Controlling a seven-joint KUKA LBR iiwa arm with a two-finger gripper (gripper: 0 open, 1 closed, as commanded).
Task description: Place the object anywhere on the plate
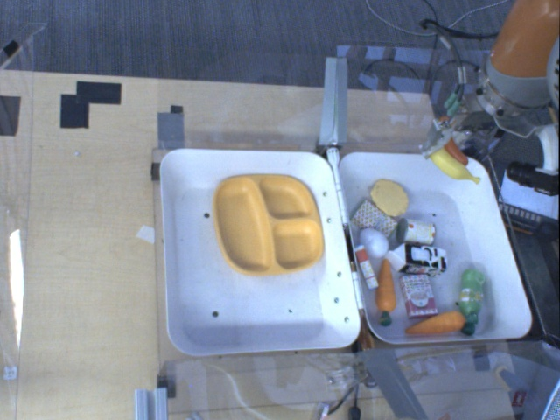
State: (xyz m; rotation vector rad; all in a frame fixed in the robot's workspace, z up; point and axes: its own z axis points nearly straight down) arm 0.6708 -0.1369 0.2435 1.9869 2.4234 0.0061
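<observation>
A robotics lab is indicated. A pale wooden bench (79, 234) is fitted with two white bins (184, 322) held by metal brackets (332, 103), and black tape marks (87, 101) are stuck on its top. Loose cables (411, 11) are trailed over grey carpet (175, 16) (office-type flooring), and toy foods (436, 324) are kept as test pieces.

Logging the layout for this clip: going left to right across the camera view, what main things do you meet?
Yellow sectioned plastic plate in the left white bin → round yellow cracker-like disc → green toy bottle, right white bin → arm's orange band.
</observation>
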